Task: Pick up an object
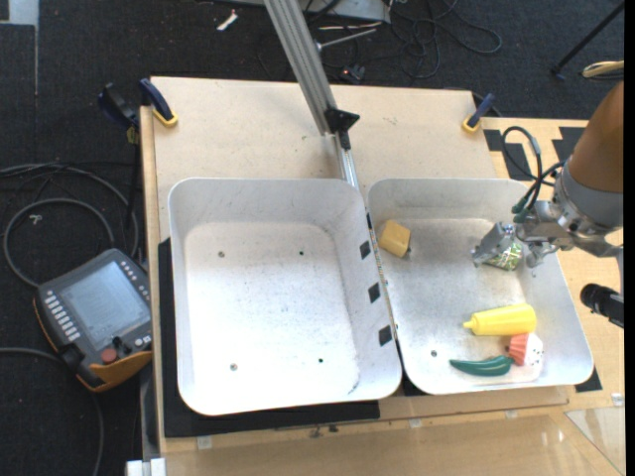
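My gripper [509, 249] hangs over the back right part of the right bin [437, 198]. A small green speckled object [510, 258] sits between its metal fingers [486, 252], and they close on it. In the same bin a tan yellow block [395, 238] lies near the left wall. A yellow squeeze-bottle shape [499, 319], a dark green pepper [482, 366] and a red and white piece [526, 351] lie together at the front right.
The left bin [268, 201] stands beside the right one, with a raised divider edge [375, 286] between them. A slanted metal pole [303, 53] rises behind the bins. A teach pendant [94, 310] lies on the floor at left.
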{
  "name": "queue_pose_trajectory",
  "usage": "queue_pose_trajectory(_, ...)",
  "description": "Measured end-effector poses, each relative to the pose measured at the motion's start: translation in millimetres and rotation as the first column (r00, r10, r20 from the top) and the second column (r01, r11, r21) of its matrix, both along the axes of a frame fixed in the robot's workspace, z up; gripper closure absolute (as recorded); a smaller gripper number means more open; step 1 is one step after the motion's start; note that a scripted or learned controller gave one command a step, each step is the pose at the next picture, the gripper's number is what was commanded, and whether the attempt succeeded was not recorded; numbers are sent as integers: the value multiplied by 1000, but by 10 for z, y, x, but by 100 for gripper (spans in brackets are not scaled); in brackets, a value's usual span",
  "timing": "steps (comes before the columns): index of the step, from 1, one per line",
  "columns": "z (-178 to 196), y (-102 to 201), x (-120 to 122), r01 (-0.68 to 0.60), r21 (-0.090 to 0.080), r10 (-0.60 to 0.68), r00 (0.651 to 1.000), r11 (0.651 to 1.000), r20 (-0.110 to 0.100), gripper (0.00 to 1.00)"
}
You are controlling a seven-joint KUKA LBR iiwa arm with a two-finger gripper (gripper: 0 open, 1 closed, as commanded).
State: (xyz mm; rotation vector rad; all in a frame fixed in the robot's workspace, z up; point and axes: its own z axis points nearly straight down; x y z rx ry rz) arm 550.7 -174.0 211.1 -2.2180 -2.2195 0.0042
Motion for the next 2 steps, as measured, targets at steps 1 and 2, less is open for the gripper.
queue_pose_trajectory(1,-574,-92,-21,2,0,-2,1000,1000,-2,0)
queue_pose_trajectory(2,-1113,-83,-32,1,0,-1,1000,1000,-1,0)
